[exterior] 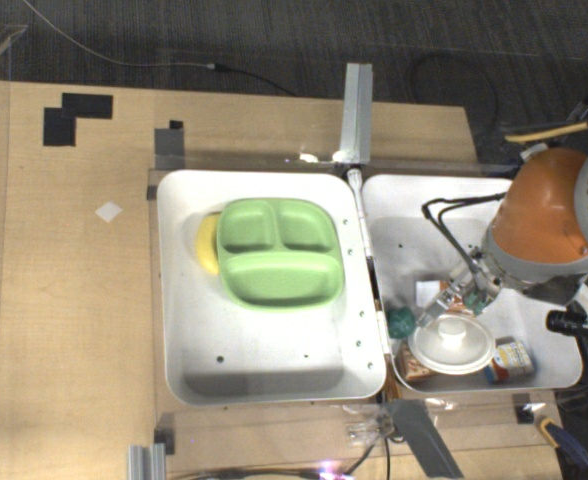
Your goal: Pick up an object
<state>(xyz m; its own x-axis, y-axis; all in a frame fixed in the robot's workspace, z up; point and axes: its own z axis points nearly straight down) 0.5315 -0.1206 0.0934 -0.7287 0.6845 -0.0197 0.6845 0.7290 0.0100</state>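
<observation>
Low, end effector (466,298) above white lid (454,341), near right bin (394,208) front edge.

- My arm (549,218) is grey, with a big orange band above the wrist.
- The two bins are white: the left bin (264,368) and the right bin (414,218).
- In the left bin, the divided plate (277,252) is light green.
- Just left of the green plate, a yellow thing (206,244) peeks out.
- In the right bin, well right of the green plate, the round lid (454,342) is white.
- Just left of that lid, a small thing (401,321) is teal.
- Just right of the lid, a little can (512,358) has many colours.
- The bench (64,298) around the bins is light brown wood with black squares (74,118) on it.
- The floor (274,18) beyond the bench is dark grey.
</observation>
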